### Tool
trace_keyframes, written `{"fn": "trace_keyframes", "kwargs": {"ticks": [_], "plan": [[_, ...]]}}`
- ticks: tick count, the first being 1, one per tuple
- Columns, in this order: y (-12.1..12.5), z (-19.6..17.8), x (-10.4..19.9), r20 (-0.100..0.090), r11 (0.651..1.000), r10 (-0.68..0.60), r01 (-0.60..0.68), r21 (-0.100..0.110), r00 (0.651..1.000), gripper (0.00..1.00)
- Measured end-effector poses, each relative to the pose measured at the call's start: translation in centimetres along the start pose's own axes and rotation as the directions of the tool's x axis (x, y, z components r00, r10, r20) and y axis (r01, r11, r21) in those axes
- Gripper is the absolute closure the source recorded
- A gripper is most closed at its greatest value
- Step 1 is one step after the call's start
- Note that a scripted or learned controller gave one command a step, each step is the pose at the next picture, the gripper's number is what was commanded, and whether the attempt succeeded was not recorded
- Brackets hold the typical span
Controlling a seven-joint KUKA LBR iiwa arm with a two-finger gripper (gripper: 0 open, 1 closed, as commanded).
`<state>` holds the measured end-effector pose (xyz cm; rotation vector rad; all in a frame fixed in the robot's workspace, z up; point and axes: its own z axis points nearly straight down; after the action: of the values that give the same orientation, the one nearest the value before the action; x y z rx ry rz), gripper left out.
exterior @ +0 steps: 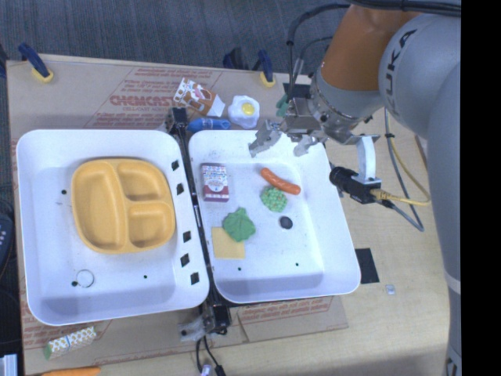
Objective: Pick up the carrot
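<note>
I've got the arm in over the right bin [337, 233], the gripper [283, 138] hanging above its far edge. The fingers [264, 138] are spread open, nothing between them.

The carrot [280, 181] lies on the bin floor in the upper right part, just nearer the camera than the gripper and almost directly below it in the view. That's the relation I care about: a short move toward the camera and then down should put the fingers over it.

Its long axis runs on a slant, from upper left down to lower right. By my reading, the fingers need to straddle it across that slant, so the wrist may want a turn before descending.

Watch the neighbours. A green broccoli floret [273, 200] sits touching or just beside the carrot's lower side, so one finger could land on it. The red carton [214, 182] stands well to the left, the green leafy piece [239, 225] and the yellow cheese slice [228, 244] lie nearer the camera, and a small dark disc [286, 223] sits below the floret.

The left bin [31, 210] holds a yellow divided plate [123, 204], out of play.

Nothing grasped yet; I judge this the approach.
</note>
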<state>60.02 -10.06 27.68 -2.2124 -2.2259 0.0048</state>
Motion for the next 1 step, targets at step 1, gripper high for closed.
{"fn": "trace_keyframes", "kwargs": {"ticks": [1], "plan": [[0.58, 14.67, 0.66, 0.0, 0.993, 0.116, -0.116, 0.004, 0.993, 0.0]]}}
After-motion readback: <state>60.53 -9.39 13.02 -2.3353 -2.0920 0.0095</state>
